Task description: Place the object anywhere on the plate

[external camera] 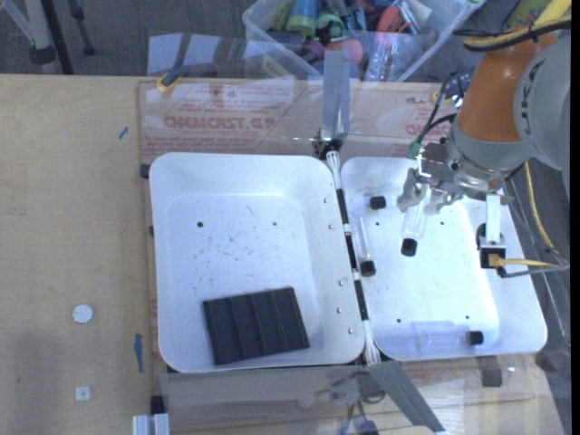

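The plate point(256, 324) is a black ridged slab lying flat in the front part of the left bin point(181, 188). My gripper point(422, 199) hangs over the back half of the right bin point(517, 324). It is shut on the upper end of a clear tube with a black cap point(410, 236). The tube points down and slightly left, with its black cap close to the bin floor. The plate lies far to the left and front of the gripper, across the wall between the bins.
The right bin holds other clear tubes with black caps: one point(361, 247) along its left wall, one point(449, 338) near the front edge, and a small black piece point(377, 203) at the back left. A clear box of toys point(362, 16) stands behind the bins.
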Robot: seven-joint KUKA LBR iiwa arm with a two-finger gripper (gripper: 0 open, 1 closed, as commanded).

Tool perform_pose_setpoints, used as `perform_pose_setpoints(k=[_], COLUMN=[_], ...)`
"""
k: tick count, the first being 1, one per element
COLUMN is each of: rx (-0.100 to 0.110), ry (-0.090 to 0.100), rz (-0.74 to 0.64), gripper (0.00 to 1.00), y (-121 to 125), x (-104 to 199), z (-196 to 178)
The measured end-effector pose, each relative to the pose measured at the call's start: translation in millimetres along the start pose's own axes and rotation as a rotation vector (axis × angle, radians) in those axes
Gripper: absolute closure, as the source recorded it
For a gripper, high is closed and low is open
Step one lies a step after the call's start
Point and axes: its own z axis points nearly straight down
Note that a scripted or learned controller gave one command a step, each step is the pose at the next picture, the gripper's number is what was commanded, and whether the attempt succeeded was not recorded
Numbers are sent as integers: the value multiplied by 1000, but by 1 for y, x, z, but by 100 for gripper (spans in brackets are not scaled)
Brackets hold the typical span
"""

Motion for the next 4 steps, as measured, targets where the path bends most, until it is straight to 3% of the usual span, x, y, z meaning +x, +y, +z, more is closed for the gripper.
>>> perform_pose_setpoints(k=[2,3,4], rx=[2,-2,-5], ry=[1,1,1], rz=[-279,-316,-560], gripper=[100,100,100], y=[-62,-13,-8], x=[151,206,303], z=[0,46,-13])
